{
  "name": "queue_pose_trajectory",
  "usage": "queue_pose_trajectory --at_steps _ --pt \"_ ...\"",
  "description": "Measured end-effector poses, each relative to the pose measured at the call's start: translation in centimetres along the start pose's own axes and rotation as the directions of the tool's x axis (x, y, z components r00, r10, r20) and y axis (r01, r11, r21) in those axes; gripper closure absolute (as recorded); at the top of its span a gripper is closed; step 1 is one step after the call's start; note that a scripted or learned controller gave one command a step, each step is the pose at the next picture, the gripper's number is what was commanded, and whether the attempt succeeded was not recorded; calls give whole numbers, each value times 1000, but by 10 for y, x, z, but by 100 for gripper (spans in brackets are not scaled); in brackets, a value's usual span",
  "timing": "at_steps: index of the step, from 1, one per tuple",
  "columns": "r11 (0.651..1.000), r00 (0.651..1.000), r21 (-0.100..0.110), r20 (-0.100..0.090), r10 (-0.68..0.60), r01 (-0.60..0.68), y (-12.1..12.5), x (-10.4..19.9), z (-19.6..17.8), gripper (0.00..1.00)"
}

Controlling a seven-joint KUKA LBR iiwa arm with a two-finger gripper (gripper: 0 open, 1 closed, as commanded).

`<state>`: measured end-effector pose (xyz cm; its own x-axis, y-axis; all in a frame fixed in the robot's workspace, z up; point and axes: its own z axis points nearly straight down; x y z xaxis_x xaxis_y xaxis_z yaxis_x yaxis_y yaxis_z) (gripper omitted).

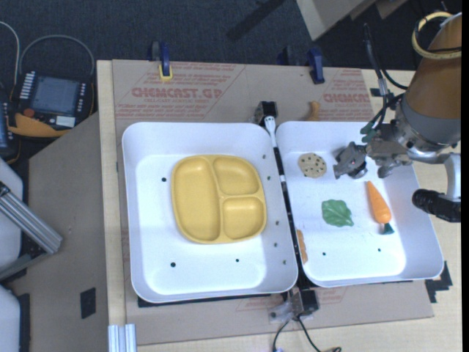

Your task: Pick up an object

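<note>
The right bin (410, 266) holds three small items. A round cookie with dark chips (312, 165) lies near its far left corner. Nearer the front, in the middle, rests a green leafy piece (337, 213). To its right an orange carrot (379, 204) lies lengthwise, green tip toward the front. My gripper (352, 161) hangs over the far part of this bin, just right of the cookie and above the carrot's top end. Nothing shows between its fingers.
The left bin (146, 255) carries a yellow divided plate (218, 197) with three compartments. A black divider strip (278, 174) runs between the two bins. Blue clamps (165, 59) hold the cardboard base at the back. A black cylinder (438, 204) juts in at the right.
</note>
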<state>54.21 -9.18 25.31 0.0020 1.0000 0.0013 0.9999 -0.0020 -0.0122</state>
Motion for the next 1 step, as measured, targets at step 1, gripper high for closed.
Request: queue_pose_trajectory --at_steps 1 --pt "1000 1000 -13 1 -2 2 2 0 -6 0"
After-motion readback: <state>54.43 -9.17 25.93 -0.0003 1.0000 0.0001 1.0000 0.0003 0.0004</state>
